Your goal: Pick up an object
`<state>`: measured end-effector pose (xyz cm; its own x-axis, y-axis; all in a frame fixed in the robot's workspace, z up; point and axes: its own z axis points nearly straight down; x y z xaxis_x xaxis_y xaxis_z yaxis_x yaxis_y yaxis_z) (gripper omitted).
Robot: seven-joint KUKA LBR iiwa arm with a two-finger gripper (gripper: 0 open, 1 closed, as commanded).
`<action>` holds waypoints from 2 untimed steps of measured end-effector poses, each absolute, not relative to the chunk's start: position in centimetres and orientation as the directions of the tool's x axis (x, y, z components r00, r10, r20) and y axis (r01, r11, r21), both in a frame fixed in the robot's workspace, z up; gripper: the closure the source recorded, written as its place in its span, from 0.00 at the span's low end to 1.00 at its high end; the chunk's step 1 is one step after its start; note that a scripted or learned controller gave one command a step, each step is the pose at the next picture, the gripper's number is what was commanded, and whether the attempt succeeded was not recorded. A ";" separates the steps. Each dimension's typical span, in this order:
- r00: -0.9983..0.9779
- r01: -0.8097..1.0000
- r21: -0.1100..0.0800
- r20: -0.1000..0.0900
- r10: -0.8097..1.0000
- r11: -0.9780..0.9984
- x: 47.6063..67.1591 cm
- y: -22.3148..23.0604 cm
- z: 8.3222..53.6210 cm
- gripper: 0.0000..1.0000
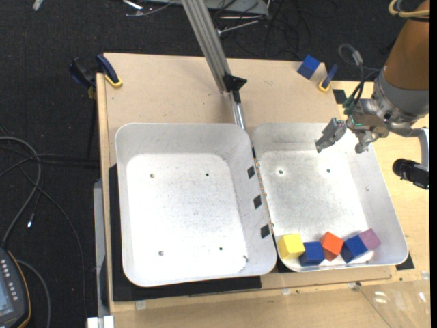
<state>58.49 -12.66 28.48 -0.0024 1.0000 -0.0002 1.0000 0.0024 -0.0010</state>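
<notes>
Several small blocks lie along the near edge of the right bin (382,197): a yellow block (291,244), a blue block (312,253), an orange block (332,244), a second blue block (354,248) and a purple block (369,239). My gripper (345,138) hangs over the far right corner of that bin, well away from the blocks. Its two fingers are spread apart, with nothing between them.
The left bin (130,183) sits beside the right one. A slanted metal pole (208,36) runs down to the gap between the bins. A blue block (309,66) and clamps (109,72) rest on the bench's far edge.
</notes>
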 end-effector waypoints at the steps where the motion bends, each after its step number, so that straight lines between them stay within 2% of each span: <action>1: -0.002 1.000 0.009 -0.004 1.000 0.002 63.7 -15.9 33.2 0.00; 2: -0.006 1.000 -0.007 0.002 1.000 0.006 66.5 -9.6 19.3 0.00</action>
